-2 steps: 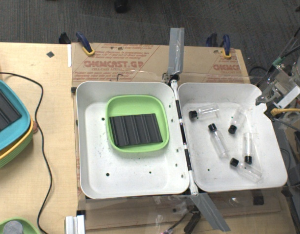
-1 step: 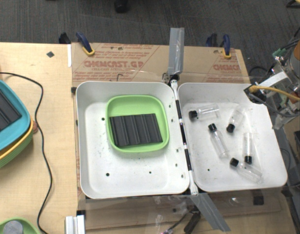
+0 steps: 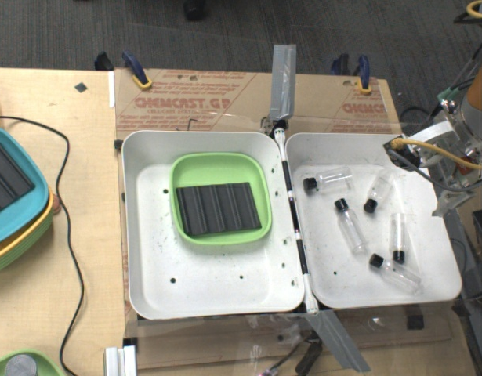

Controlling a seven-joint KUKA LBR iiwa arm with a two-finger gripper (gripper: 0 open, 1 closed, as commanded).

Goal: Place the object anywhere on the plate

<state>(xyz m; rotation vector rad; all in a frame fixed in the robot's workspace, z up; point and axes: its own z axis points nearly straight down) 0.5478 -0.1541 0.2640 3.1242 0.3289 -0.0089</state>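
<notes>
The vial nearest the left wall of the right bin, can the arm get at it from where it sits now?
Probably yes. That vial lies flat on the open floor of the right bin, apart from the other vials, with nothing over it. The arm sits at the bin's right edge, so it only has to cross the bin.

The only lettering stands on the brown cardboard sheet (image 3: 225,100) that lies under the two white bins. It is printed in red-brown ink and appears upside down from this camera. Behind the left bin (image 3: 139,210), a large line of block capitals runs across the cardboard; it seems to read something like "OKMCAST.GB", though the letters are too faint and inverted to be sure. Smaller print lines above and below it cannot be read. Behind the right bin (image 3: 429,288), a second patch of the same red print (image 3: 364,106) shows, partly cut off and illegible.
</notes>
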